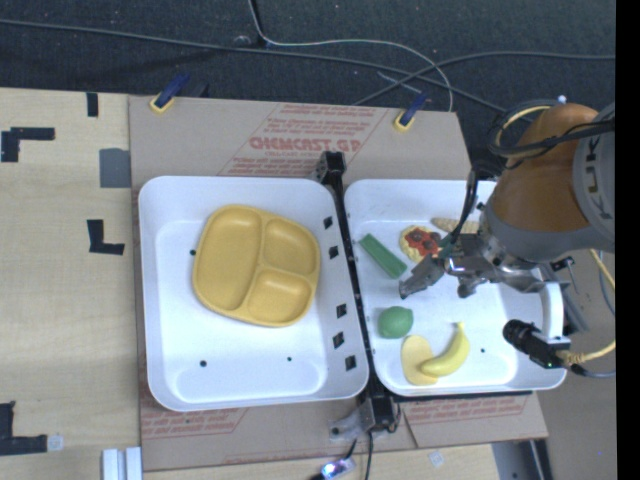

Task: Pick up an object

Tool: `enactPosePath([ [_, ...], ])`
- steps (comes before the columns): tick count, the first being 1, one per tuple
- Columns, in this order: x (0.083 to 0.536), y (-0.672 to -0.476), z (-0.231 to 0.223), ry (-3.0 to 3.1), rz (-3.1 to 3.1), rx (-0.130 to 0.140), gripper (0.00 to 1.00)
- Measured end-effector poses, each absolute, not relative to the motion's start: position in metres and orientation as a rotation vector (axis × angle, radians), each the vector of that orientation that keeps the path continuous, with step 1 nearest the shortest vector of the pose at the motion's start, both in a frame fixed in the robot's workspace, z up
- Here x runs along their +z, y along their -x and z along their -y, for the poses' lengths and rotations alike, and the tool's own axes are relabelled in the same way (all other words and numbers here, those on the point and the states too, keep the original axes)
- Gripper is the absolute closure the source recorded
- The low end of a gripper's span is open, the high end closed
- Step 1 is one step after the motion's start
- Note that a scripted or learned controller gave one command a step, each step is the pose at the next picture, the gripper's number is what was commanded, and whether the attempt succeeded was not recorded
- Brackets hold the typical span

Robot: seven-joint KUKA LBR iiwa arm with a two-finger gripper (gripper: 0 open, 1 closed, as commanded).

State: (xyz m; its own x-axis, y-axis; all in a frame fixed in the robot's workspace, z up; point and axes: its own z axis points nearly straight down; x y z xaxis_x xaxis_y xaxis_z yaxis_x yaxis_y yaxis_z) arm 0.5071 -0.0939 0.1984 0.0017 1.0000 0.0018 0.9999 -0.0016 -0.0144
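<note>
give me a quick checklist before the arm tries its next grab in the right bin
1. Pincer over the right bin: ok, it hangs above the bin's middle.
2. Pincer holding nothing: ok, no item sits between its fingers, which look spread.
3. Targets in view: ok, the green block, green ball and banana lie uncovered.
4. Pizza toy: not ok, the arm partly covers it.
5. Banana free to lift: cannot tell, it touches a yellow piece beside it.
6. Yellow plate: ok, it lies in the left bin, away from the arm.
</note>
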Motion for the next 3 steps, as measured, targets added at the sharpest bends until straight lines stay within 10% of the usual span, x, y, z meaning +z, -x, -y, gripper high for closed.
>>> enactPosePath([
  [3, 0.114, -0.517, 0.094, 2.217, 2.219, 0.007, 0.0],
])
